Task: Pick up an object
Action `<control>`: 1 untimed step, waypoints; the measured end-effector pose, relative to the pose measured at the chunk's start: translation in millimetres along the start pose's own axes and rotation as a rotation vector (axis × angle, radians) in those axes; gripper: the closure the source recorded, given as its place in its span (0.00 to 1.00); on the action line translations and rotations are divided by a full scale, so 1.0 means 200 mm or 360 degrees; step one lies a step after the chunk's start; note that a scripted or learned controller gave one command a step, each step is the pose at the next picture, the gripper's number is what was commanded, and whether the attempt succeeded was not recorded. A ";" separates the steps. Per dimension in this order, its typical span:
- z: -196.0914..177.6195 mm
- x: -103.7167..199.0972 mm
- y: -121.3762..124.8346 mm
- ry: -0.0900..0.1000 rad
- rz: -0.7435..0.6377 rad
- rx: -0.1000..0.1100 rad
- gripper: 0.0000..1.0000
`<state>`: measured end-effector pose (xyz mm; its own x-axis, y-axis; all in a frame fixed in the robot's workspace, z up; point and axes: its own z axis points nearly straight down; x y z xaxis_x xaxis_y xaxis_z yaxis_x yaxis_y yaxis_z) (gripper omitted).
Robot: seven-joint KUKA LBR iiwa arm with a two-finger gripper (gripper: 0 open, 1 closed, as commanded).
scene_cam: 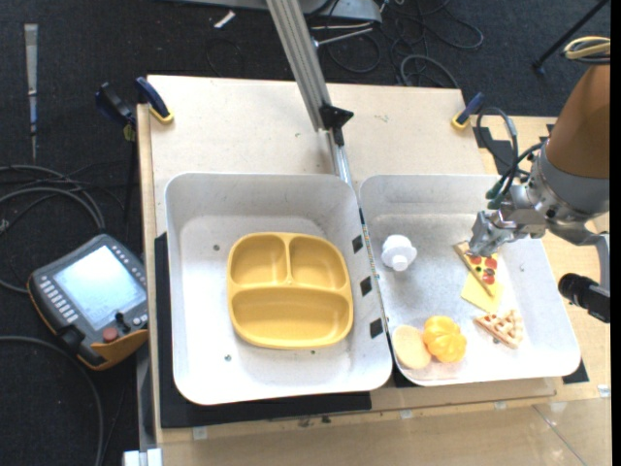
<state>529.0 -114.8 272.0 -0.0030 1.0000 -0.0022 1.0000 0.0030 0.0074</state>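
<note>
The right bin (543, 362) holds several toy foods. A yellow pizza slice with red dots (482, 278) lies flat near the bin's middle right. My gripper (484, 243) is low over that slice's far tip, reaching in from the right; whether it touches the slice is unclear. Left of the gripper stands a small white cup (398, 252). At the bin's front lie a yellow pepper (444, 338), a pale round piece (410, 349) touching it, and a small waffle-like wedge (500, 326).
The left bin (184, 260) holds a yellow divided tray (289, 289). A slanted metal pole (303, 51) rises behind the ridge where the bins meet. Clamps sit at the bench's far corners. A teach pendant (89, 299) lies off the bench, left.
</note>
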 end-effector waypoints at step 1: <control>0.01 0.23 0.06 0.0004 -0.0006 0.0009 1.00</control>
<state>540.6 -69.7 269.3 -0.0069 1.0000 0.0004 1.0000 0.0069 0.0016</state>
